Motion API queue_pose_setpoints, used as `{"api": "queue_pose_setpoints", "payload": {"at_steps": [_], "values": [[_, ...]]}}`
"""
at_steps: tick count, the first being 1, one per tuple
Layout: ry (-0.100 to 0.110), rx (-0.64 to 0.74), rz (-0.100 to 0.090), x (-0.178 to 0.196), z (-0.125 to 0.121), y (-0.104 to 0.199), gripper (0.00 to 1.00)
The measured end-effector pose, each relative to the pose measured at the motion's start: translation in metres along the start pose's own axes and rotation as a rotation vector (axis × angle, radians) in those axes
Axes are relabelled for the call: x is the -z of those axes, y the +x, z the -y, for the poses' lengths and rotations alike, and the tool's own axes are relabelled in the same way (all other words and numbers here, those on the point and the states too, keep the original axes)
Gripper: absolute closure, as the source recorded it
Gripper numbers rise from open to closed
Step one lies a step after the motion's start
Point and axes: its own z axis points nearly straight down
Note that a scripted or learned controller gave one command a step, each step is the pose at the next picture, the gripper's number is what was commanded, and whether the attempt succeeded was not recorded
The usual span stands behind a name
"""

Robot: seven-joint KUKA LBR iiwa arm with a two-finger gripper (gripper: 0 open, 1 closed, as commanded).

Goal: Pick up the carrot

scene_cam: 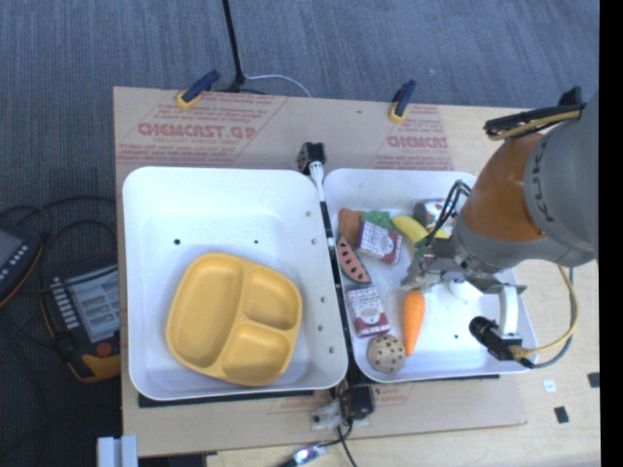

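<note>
Two white bins are sitting side by side, and the carrot (413, 321) is lying in the right bin (458, 356) just under the gripper (428, 272), whose fingers I cannot tell are apart or together.

Carrot (413, 321) sits upright-ish in the right bin (443, 363) just under the gripper (428, 272), yellow tray (235, 316) chilling in the left bin (156, 202).
</note>
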Motion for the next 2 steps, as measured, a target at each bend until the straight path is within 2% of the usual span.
{"api": "queue_pose_setpoints", "payload": {"at_steps": [1,2], "values": [[0.01,-0.27,-0.001,0.083,-0.045,0.046,1.0],[0.013,-0.67,0.004,0.12,-0.024,0.037,1.0]]}}
